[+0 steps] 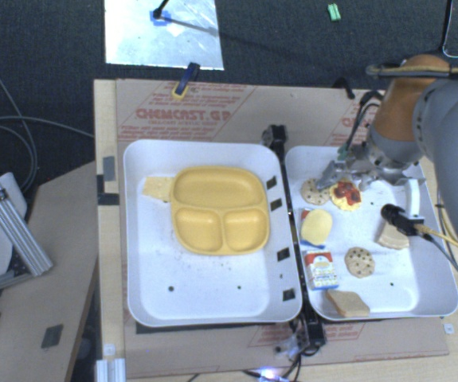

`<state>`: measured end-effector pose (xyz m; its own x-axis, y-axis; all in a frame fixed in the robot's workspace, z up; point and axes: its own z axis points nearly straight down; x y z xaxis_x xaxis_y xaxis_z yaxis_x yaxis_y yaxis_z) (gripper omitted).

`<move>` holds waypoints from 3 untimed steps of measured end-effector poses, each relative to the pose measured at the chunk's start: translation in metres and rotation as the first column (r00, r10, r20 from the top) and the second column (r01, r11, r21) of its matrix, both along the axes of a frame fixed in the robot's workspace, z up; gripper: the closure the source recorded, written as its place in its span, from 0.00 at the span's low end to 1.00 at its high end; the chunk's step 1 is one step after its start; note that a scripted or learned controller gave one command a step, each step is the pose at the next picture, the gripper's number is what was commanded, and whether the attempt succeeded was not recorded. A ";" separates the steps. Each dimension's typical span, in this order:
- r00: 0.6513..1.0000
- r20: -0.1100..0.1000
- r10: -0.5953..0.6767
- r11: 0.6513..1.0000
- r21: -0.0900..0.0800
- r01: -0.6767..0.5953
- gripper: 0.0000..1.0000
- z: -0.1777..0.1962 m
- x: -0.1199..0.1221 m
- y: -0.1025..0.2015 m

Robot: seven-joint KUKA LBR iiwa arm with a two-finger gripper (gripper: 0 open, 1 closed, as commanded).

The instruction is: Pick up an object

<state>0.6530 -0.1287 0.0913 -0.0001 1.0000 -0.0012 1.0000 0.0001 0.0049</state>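
Pizza toy [346,195] down in the right bin [436,293], far half. Well nearer than the pizza toy: bread slice [347,302], then carton [321,269]. Just nearer: yellow wedge [317,226]. Just beyond it: tool [342,170], open or closed impossible to tell.

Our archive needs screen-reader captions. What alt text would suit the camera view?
The grey arm's gripper hangs over the back of the view's right bin, just above a cookie and a red-topped piece. The left bin holds a yellow divided plate.
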 end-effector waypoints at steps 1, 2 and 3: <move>1.000 0.003 0.007 1.000 -0.001 -0.007 0.00 -0.004 0.018 0.043; 1.000 -0.003 -0.001 1.000 0.000 0.001 0.00 0.004 -0.006 0.020; 1.000 0.001 0.004 1.000 0.000 -0.004 1.00 0.015 -0.004 0.021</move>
